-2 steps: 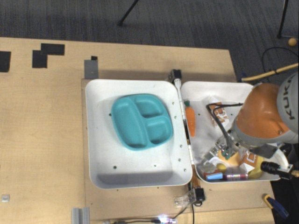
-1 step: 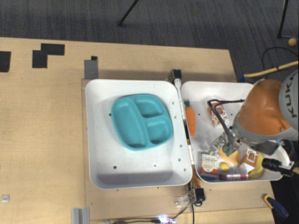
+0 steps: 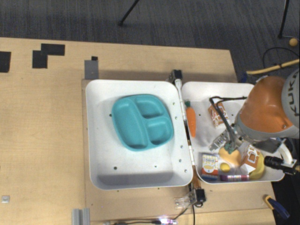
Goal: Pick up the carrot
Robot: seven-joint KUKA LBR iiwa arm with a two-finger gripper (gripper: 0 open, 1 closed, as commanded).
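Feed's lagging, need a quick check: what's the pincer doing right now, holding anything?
Pincer: low in the right bin, over the yellow item; open or closed cannot be told. The carrot lies apart by the bin's left wall, not held.

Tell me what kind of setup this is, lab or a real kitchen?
Most likely a robotics lab test bench. Two white bins sit on a plywood bench, the right one holding toy food such as a carrot, over grey carpet with loose cables.
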